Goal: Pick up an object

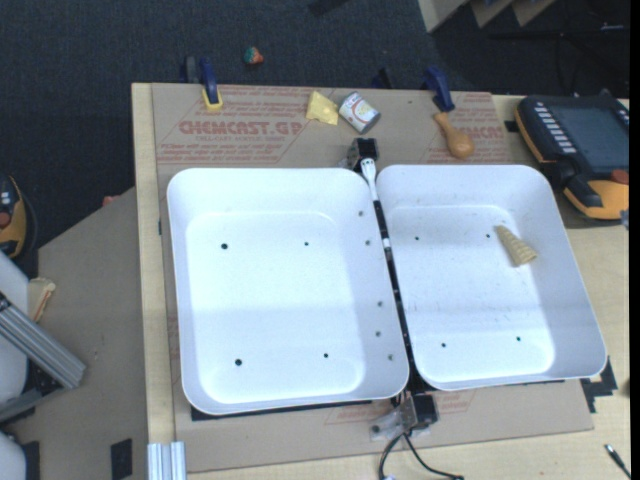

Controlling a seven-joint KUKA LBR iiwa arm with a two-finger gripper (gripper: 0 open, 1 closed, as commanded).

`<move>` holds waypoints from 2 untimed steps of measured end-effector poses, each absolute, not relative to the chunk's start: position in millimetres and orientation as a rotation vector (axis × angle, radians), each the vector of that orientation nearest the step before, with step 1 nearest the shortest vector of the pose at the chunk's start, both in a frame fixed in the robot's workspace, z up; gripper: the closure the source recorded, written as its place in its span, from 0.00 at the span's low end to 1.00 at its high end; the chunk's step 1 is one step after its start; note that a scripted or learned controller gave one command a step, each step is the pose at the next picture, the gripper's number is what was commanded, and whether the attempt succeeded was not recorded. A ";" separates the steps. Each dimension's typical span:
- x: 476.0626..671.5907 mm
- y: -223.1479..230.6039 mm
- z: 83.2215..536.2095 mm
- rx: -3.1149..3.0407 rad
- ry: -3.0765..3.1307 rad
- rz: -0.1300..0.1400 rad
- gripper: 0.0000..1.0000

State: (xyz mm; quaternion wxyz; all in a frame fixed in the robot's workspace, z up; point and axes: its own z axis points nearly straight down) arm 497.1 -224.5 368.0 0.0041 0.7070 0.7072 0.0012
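— Start at the near edge. What is the surface like?

— A pale wooden bench (110,268), with a brown protective sheet (260,126) printed "CHEMCAST" laid across it. At the near edge, a black connector with cables (415,415) sits just below the gap between the two bins. Off to the near left is a silver metal rail (42,346).

— And the bins?

— The left bin (182,298) and the right bin (578,303) are shallow and white with rounded corners. Their inner rims touch along a dark seam. Small dark dots mark both floors.

— Where is the thing to pick up?

— A tan cone-shaped piece (515,246) lies on its side in the right bin, in the far right part of the floor, away from the walls. It is ridged, narrow at its far end and wider at its near end.

— Further back?

— On the sheet behind the bins are a yellow wedge (322,108), a small white block (359,113) just beside it, and a wooden-handled tool (453,136). Two blue clamps (209,80) grip the far edge. A dark pendant with an orange rim (585,146) rests at the far right. Beyond is dark carpet (100,28), with a small coloured object (254,56) on it.

— The jaws?

— Released or clenched, I cannot tell.
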 end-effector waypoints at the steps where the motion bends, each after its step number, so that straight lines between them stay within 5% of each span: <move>1: 528.1 -91.3 299.9 2.211 2.244 0.000 1.00; 2: 548.6 -155.0 402.9 2.215 2.208 0.008 1.00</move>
